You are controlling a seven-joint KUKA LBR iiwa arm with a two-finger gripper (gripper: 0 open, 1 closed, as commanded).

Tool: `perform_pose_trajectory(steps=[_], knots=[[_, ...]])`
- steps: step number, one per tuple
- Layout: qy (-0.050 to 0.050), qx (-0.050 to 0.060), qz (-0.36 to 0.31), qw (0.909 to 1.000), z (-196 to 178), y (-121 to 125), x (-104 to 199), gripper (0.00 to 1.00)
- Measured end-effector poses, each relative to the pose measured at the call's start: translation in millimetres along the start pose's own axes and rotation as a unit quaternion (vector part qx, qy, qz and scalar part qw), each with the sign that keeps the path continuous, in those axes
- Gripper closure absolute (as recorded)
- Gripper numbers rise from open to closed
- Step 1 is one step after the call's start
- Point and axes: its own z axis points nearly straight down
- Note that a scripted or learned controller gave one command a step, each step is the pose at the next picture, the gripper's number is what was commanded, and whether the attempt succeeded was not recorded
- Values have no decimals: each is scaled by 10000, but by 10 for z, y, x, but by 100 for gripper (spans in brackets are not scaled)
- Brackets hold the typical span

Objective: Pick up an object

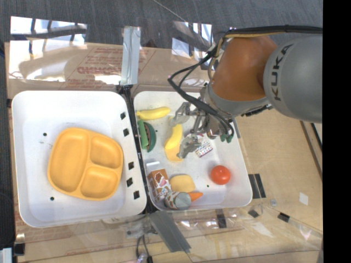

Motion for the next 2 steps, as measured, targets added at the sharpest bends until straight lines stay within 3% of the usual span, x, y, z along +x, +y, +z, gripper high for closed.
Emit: perform_pose_trajectory(steps=[1, 2], knots=[[10, -6, 364, 9993, 1090, -167, -274, 0], [8, 1, 598, 9982, 1072, 62, -258, 0]])
